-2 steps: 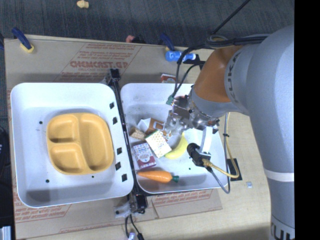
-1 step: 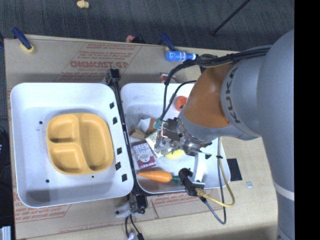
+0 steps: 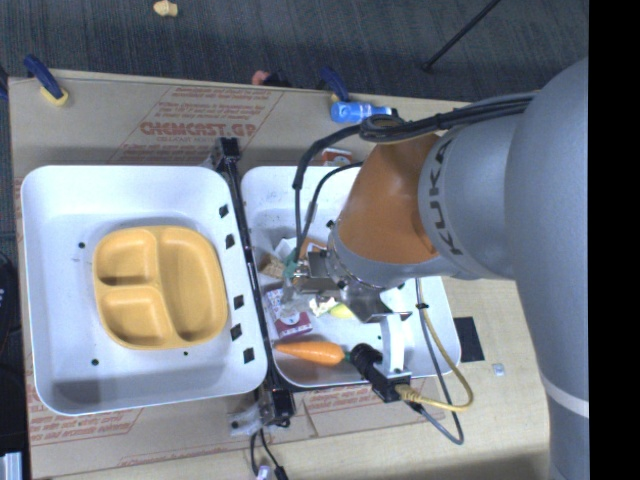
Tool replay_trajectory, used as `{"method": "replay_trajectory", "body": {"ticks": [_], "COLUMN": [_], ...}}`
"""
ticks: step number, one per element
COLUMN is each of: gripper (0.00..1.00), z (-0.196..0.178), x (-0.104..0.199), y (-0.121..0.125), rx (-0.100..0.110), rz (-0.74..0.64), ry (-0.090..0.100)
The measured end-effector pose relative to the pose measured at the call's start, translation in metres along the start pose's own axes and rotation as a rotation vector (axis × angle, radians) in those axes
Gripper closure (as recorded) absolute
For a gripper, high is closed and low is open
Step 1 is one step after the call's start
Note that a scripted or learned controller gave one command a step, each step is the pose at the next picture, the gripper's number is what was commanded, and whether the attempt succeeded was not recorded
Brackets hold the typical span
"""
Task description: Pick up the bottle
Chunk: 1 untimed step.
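camera view, looking down at a slant on two shallow white bins side by side on a cardboard-covered bench. the left bin [image 3: 60, 368] holds a yellow divided tray [image 3: 160, 285], lying flat near its middle. my arm [image 3: 470, 208], grey with an orange band above the wrist, reaches in from the right and hangs over the right bin [image 3: 270, 193], covering most of it. my gripper [image 3: 308, 286] sits low over a small heap of clutter near the bin's left wall; whether it is released or clenched i cannot tell, since the wrist hides that part. just below and to the left of my tool lies what i judge to be the bottle [image 3: 290, 314], a small clear item with a reddish label, though it is too small and blurred to be sure, and i cannot read its long axis with any confidence. an orange carrot [image 3: 312, 352] lies lengthwise further down, near the bin's lower edge, close beside the bottle. by my judgement the coming move turns on a short shift down and leftward from where my tool hangs, keeping off the carrot and the bin wall.
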State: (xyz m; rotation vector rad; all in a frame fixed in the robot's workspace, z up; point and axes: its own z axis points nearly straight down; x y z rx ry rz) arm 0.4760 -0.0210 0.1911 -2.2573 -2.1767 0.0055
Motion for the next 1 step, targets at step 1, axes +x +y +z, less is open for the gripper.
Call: {"method": "replay_trajectory", "body": {"ticks": [1], "gripper": [1.0], "z": [0.0], "x": [0.1152], "y": [-0.0044], "rx": [-0.003], "rz": [-0.146], "ry": [-0.002]}}
